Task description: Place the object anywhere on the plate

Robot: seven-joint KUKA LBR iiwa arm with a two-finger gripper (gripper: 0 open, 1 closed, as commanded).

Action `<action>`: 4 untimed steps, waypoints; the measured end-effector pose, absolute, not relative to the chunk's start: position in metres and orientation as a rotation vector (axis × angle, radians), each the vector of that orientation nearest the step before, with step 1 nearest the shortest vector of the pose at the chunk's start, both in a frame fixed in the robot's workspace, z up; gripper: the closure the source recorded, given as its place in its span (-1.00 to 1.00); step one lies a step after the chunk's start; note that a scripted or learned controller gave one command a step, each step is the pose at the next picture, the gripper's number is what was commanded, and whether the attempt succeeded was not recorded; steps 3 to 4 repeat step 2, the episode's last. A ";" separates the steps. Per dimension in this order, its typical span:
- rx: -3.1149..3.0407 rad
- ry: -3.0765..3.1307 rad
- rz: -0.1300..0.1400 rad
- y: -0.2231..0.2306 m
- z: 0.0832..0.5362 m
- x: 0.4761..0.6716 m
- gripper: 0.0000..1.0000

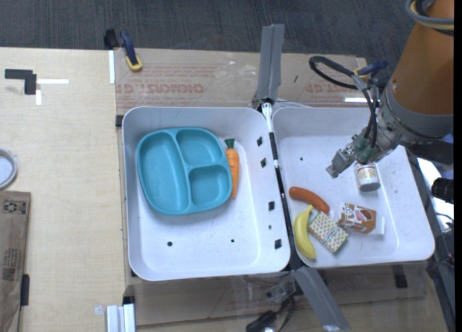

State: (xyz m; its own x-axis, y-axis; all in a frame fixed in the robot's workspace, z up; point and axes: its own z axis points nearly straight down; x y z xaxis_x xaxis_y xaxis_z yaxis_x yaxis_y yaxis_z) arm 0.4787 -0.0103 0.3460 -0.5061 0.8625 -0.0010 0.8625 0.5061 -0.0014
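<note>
Banana (304, 234) near right bin's (411, 254) front rim, gripper (348, 157) above open floor

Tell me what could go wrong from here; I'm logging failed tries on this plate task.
1. The gripper hangs over the right bin beside a small can; a descent could knock the can rather than grasp it.
2. The banana, cracker packet, sausage and snack pack lie close together, so a pick might drag a neighbour along.
3. A carrot lies against the blue plate edge; a sloppy drop could land on it.
</note>
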 end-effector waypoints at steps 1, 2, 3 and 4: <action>1.324 2.850 -0.004 0.100 0.326 0.478 1.00; 1.711 2.634 -0.003 0.088 0.353 0.478 1.00; 1.711 2.634 -0.003 0.088 0.353 0.478 1.00; 1.711 2.634 -0.003 0.088 0.353 0.478 1.00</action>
